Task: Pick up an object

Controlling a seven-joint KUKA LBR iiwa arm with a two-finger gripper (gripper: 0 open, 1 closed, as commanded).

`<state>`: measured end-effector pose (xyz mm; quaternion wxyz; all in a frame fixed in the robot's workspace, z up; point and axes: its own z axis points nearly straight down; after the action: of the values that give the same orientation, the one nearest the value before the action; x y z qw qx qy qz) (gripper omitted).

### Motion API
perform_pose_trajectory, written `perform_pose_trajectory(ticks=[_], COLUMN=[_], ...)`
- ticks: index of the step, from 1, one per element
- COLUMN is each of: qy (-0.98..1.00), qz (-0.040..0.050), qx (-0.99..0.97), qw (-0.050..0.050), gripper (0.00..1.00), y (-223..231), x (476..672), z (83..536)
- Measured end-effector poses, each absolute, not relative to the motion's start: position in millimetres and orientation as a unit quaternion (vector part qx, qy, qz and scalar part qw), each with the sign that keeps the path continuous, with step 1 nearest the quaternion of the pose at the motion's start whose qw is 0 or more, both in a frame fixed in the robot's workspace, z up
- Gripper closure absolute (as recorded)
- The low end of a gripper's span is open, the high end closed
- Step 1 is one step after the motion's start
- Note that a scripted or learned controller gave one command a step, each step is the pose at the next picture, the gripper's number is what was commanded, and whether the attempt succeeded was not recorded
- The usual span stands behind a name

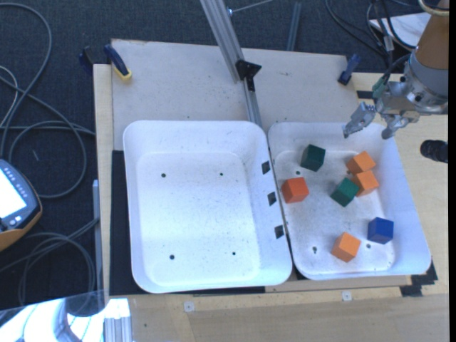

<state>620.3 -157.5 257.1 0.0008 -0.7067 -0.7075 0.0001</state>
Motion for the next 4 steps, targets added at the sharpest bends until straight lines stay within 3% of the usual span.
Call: perform_pose_trajectory(ticks=[4], qy=[-0.708], qz=[0.0006], qx=[-0.707], qw=[0.001], gripper=[0.00], y=[-157.6], x=[620.3], z=[257.1])
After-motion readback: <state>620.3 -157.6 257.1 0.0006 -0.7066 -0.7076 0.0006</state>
